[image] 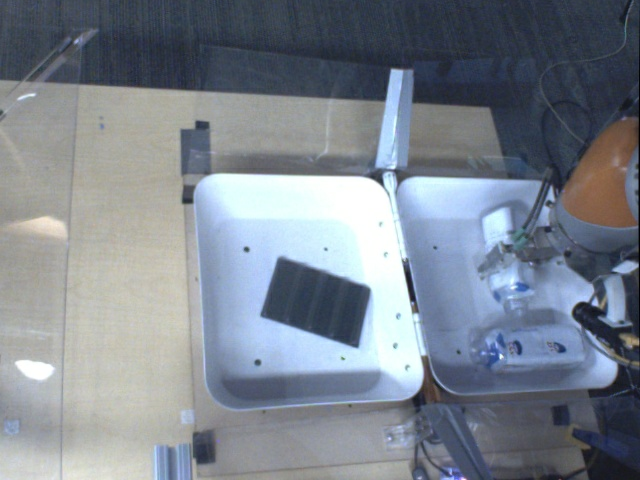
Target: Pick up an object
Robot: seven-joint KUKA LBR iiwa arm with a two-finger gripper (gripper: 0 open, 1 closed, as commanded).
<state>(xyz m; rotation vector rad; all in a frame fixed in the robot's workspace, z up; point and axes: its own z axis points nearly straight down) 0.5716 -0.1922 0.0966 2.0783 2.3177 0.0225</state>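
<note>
A: What is lying in the bins right now?

B: A clear plastic bottle is lying on its side in the right bin, close to that bin's near edge. Its long axis is running roughly parallel to that near edge, with the blue cap pointing toward the left bin and the base pointing toward the arm's side.

A: And the left bin?

B: A dark ribbed rectangular pad is lying flat near its middle, turned a little askew, its long sides slanting down toward the near right corner.

A: Where is the arm sitting?

B: It is reaching in from the right edge of the worktop, orange band showing. The pincer is hanging over the middle of the right bin, just beyond the bottle on the far side.

A: Is it gripping anything?

B: I cannot tell how far its fingers are spread; something pale and clear is blurring together with them there. The bottle is lying apart from it on the bin floor.
</note>
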